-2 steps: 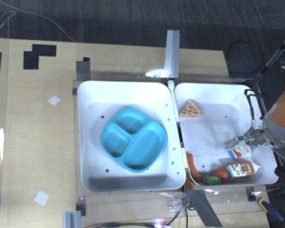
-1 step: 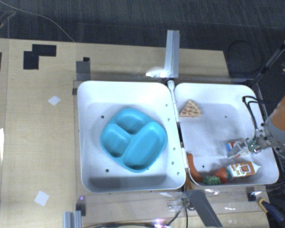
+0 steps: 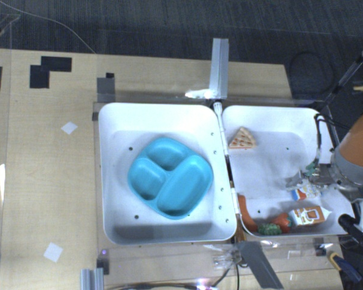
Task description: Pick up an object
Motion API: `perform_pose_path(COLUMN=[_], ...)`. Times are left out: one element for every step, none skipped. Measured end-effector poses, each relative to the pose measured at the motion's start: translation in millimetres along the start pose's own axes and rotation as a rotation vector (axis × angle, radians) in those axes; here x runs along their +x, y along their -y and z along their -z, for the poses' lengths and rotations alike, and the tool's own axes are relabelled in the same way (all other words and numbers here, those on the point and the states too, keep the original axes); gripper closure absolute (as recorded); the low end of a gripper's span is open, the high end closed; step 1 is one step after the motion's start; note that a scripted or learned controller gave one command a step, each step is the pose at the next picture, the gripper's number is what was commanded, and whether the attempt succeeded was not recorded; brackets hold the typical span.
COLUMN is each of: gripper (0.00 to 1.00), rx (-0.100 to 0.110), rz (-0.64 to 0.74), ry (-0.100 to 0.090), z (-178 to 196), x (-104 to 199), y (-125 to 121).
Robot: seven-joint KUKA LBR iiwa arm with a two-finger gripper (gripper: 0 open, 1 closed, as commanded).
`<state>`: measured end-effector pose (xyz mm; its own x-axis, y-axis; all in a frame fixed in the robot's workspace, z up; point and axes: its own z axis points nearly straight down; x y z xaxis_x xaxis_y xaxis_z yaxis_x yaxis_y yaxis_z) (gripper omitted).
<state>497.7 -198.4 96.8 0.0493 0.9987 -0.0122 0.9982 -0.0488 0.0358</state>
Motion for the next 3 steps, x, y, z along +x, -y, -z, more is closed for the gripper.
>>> perform_pose_path(gripper=[1.0,0.0,0.0], rx=[-0.002,-0.001,0.0], rz=[0.011,0.011,0.065], ry=[-0.008,-0.008,0.005], z=[12,11,1], x=[5,5,8], y=[-3,-3,2])
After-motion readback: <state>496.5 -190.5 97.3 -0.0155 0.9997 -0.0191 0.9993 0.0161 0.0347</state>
